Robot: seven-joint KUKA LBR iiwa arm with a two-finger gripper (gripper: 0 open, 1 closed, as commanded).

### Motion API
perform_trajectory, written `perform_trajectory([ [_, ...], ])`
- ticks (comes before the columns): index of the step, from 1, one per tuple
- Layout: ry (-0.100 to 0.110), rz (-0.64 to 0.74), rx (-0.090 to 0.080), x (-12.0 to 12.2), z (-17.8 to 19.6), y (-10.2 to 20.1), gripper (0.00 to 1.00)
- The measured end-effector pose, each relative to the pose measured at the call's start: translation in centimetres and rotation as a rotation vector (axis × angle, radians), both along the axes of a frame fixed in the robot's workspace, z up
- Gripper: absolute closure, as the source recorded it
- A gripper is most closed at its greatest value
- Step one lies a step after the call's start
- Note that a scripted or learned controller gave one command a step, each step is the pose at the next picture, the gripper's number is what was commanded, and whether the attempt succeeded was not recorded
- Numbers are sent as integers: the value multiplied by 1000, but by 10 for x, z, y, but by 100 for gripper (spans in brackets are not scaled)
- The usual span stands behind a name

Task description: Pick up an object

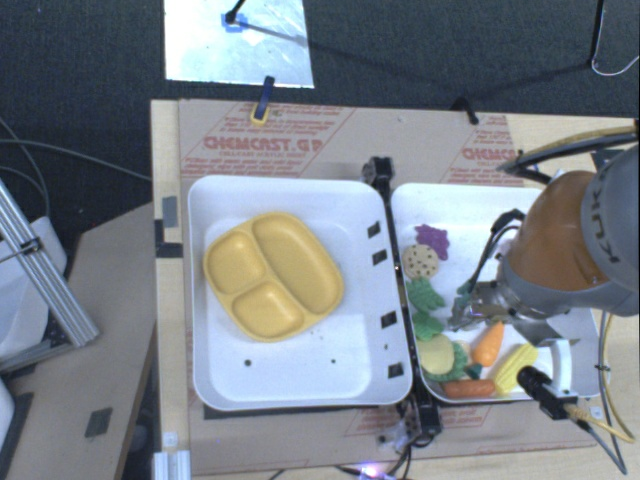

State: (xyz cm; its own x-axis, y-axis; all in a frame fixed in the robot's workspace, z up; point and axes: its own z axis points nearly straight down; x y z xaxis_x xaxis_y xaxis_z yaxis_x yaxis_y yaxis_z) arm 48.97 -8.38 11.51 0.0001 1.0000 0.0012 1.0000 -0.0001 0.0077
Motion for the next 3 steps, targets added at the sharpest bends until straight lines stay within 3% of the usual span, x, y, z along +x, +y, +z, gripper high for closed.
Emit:
perform_trajectory([
  [1,-1,15,3,20,73,98,100],
  [2,-3,10,2,-2,177,137,100],
  [3,3,0,-2,-2,190,103,100],
])
